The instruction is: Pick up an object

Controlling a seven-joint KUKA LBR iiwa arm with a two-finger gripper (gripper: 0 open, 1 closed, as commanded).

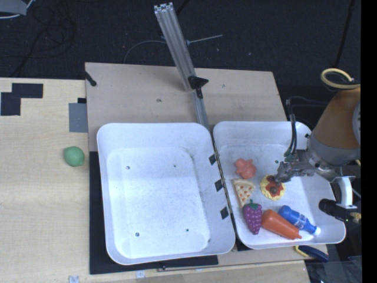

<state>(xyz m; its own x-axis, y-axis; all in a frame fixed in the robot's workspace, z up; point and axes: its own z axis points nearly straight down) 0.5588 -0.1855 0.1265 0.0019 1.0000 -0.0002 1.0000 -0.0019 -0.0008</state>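
Note:
The right bin holds several toys. A salmon-pink toy lies near its middle, with a pizza slice just below it. Purple grapes, an orange carrot and a blue bottle lie along the front. A small yellow and red toy sits right of the pizza slice. My gripper is lowered into the bin right over this toy's upper right edge, and the dark hand hides part of it.
The left bin adjoins the right one, joined by black clips. A green ball rests on the bench far left. A slanted aluminium strut rises behind the bins. The arm's orange band hangs over the right bin's rim.

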